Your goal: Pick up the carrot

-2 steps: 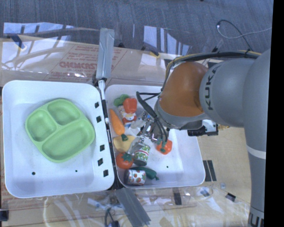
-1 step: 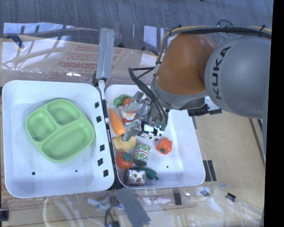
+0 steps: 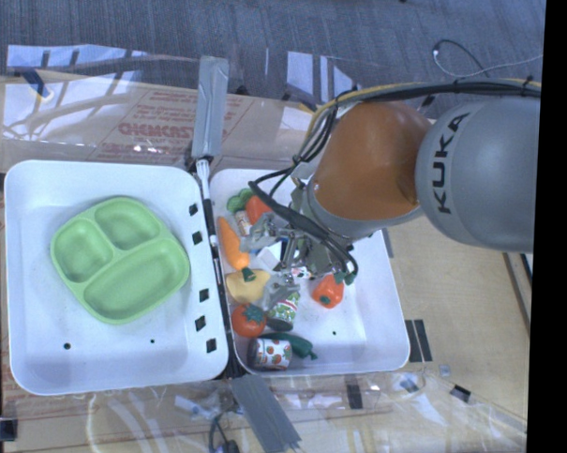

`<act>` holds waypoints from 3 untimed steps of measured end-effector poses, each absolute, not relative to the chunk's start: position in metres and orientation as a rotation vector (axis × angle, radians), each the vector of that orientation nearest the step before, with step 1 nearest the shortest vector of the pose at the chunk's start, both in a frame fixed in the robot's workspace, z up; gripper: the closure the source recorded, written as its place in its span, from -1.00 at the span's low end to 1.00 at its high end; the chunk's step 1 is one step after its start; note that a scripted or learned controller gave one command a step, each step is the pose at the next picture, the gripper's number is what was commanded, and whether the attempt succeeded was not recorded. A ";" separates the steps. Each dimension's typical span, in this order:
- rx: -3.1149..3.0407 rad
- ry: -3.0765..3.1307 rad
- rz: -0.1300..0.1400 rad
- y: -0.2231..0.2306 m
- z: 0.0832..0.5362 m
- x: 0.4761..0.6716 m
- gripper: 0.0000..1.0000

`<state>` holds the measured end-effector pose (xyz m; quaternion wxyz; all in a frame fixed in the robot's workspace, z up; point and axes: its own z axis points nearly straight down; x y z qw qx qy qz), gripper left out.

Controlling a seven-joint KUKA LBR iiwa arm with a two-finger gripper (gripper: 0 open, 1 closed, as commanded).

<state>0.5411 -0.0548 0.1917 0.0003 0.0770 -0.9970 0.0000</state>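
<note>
The carrot [image 3: 231,244] lies in the right bin [image 3: 378,319], close to its left wall, slanting from far-left to near-right. The gripper [image 3: 287,252] hangs over the middle of that bin, just right of the carrot; cables and metal parts hide its jaws, so I cannot tell how they stand. Near the carrot's near end sits a yellow fruit [image 3: 247,285], then a tomato [image 3: 247,321] and a can [image 3: 272,353]. An orange pepper [image 3: 328,290] lies right of the gripper. The left bin [image 3: 26,332] holds a green plate [image 3: 120,258].
</note>
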 end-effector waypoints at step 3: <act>1.285 -2.864 -0.003 -0.047 0.191 0.539 -1.00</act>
